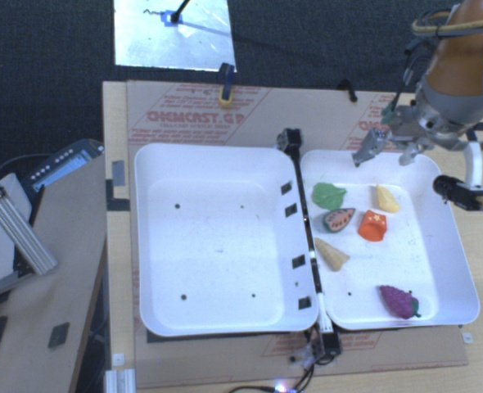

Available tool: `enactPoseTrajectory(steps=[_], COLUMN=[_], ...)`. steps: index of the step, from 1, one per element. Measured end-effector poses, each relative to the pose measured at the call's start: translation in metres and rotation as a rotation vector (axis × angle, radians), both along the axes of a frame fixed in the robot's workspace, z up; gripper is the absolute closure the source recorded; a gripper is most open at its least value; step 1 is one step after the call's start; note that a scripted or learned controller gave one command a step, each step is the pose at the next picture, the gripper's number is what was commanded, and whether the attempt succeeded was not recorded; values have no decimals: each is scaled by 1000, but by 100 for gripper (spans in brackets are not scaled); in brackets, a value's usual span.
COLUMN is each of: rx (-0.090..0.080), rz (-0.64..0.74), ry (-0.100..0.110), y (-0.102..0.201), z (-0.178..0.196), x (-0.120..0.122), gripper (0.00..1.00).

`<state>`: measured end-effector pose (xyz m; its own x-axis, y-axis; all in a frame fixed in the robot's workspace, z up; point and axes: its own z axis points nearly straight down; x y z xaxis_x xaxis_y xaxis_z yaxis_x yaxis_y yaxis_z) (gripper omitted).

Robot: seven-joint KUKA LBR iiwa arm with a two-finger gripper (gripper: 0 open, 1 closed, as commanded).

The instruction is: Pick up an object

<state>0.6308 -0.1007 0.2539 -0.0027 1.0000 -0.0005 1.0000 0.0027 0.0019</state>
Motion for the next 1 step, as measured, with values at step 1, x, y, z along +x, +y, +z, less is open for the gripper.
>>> enactPoseTrajectory(steps=[1], rx=[2], rz=[-7], ry=[11], y=[-48], z=[-80], x=[-93], gripper=[0])
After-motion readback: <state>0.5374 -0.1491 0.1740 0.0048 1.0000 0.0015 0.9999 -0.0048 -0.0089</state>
